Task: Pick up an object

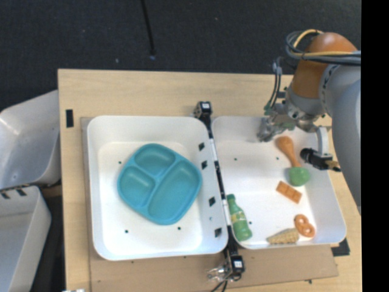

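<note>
Gripper (268,131) hangs over the right bin's (255,163) far edge; whether the jaws are wide or narrow cannot be told. Nearest object, the orange-handled spoon (290,157), lies just right of it, long axis running far-to-near, green bowl end nearer.

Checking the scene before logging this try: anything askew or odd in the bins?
Nothing damaged or spilled. The green bottle lies on its side against the divider in the right bin. The blue tray sits rotated in the left bin. The gripper hangs at the right bin's far edge.
</note>
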`<state>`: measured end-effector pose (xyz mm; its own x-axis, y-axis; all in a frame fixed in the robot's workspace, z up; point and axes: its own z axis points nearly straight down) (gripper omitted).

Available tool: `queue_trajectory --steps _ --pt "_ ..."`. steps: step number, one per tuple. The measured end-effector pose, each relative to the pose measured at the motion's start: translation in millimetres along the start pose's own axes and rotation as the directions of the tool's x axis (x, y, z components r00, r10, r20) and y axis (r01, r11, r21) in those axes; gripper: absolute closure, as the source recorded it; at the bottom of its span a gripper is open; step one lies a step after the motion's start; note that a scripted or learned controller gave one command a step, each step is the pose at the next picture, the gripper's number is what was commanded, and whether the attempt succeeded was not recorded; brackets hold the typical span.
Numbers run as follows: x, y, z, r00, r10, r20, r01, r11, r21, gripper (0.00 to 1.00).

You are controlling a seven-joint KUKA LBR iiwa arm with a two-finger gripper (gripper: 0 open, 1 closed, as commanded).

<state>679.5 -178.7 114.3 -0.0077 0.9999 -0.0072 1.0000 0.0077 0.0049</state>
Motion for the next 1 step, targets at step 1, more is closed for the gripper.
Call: queue_trajectory --steps 1 --pt "4.4 8.0 -48.9 1.000 0.004 -0.006 -0.004 1.000 -0.001 1.00"
